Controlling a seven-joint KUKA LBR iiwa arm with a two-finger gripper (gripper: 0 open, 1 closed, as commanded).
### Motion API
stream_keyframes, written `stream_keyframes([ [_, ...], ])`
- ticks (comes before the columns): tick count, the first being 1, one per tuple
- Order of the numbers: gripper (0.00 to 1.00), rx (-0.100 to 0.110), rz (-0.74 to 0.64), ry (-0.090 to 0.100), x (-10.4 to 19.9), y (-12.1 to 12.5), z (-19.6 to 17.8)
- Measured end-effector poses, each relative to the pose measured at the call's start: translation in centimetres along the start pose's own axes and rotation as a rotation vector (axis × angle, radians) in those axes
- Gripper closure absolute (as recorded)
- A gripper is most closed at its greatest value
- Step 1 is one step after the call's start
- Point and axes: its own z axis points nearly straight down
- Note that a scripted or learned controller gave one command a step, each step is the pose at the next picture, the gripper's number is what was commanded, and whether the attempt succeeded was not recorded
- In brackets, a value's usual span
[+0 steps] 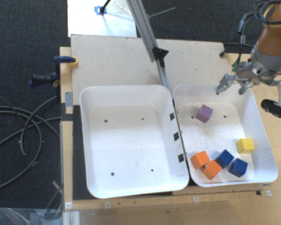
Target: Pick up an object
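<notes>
Gripper (234,84) hangs spread and empty over right bin's (262,121) far rim, purple cube (204,113) alone mid-floor with room, remaining cubes crowded along near wall.

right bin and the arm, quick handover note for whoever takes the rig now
Gripper: open, holding nothing, above the far rim of the right bin.
In that bin: purple cube alone near the far end; yellow cube by the right wall; two orange cubes touching and two blue cubes at the near end.
Done: nothing picked.
Left: descend, close on a cube, lift. The purple one is nearest and stands clear.
</notes>
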Motion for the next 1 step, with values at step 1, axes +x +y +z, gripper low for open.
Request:
stream_keyframes([
  [1,0.0,0.006,-0.002,0.004,4.19,0.56,10.27],
])
